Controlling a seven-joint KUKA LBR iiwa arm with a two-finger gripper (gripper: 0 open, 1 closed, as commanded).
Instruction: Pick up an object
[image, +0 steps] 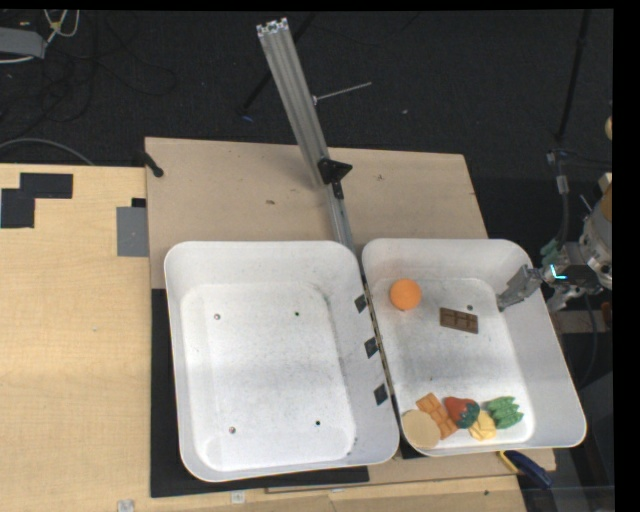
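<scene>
Two white bins (180, 270), right one with orange ball (405, 295), chocolate bar (459, 320), claw (520, 288) state unclear

Open floor was left mid right bin (520, 395); passage was obstructed by the ball (405, 295), chocolate (459, 320), and toy cluster (465, 415).

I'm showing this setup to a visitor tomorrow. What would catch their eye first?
Probably the orange ball, bright against the right bin near its left wall, with a brown chocolate bar just beside it. Next, the colourful cluster of toy food along that bin's near edge. The end effector sits at the bin's right rim.
</scene>
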